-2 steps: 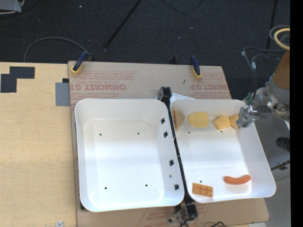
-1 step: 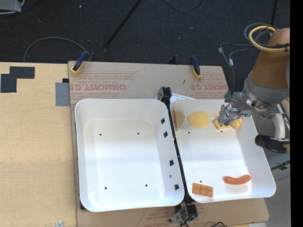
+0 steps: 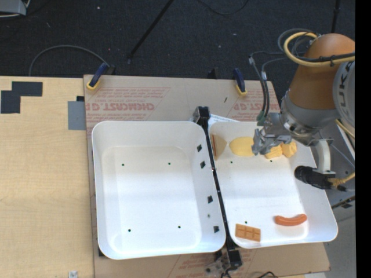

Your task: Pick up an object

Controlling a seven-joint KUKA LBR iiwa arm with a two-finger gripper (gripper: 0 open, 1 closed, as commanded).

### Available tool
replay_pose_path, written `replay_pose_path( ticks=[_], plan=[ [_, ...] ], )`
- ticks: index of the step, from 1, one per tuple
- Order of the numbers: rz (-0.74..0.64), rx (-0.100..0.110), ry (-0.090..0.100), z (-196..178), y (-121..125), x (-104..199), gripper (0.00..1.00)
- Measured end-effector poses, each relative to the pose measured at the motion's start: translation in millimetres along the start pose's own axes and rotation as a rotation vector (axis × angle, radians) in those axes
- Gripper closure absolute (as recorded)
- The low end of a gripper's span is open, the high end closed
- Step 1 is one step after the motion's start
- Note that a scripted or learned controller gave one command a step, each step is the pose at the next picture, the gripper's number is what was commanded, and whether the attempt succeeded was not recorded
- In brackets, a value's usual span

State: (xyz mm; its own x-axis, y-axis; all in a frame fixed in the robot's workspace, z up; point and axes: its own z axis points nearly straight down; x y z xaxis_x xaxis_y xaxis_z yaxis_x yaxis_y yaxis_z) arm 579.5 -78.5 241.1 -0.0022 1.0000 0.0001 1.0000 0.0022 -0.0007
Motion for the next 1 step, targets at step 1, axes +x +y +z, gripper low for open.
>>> replay_pose_path(
  ticks=[1],
  plan=[
    [-0.002, 0.000, 0.001, -7.2, 2.0, 53.7, 1.00]
  ],
)
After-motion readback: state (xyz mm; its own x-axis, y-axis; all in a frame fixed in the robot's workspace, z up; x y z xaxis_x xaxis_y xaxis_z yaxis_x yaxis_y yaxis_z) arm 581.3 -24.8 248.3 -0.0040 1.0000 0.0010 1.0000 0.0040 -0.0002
